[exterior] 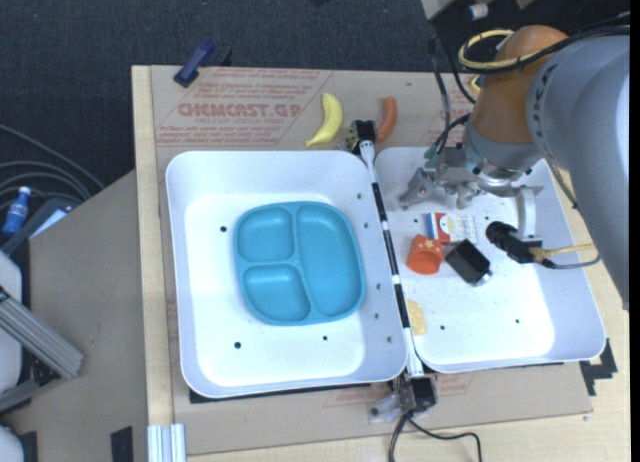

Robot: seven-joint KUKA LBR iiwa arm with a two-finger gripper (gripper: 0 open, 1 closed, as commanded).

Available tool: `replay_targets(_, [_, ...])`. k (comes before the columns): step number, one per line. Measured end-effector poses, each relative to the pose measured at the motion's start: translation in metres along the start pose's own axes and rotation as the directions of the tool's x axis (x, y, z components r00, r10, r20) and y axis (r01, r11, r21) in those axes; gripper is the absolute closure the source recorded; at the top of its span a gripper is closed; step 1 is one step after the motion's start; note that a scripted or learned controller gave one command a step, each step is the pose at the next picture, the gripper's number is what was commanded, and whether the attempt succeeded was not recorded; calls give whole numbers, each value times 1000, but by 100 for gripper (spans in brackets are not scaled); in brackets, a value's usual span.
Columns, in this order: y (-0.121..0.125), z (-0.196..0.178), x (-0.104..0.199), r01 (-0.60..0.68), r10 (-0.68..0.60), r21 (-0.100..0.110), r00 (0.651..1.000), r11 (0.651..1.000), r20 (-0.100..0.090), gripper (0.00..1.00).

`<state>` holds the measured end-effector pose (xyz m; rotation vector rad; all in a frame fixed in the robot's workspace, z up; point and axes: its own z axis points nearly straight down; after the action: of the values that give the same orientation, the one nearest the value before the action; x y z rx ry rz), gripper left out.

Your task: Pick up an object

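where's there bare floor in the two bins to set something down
Right bin: the front half is bare, below the orange cup and black block. Its back is crowded, with the hand above a small carton. Left bin: a bare margin rings the blue divided plate, widest at front.

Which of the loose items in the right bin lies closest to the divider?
The small yellow scrap, lying right beside the divider; the orange cup, black block and white carton lie farther right.
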<state>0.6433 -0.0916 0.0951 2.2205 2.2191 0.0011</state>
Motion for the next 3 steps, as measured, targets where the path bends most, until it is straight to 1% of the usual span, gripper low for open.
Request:
replay_targets(1, [-66,10,-13,0,0,0,1000,1000,0,0])
replay_targets(2, [-66,0,-12,-1,1,1,1000,1000,-1,100])
replay_targets(3, [-66,0,-12,-1,1,1,1000,1000,-1,0])
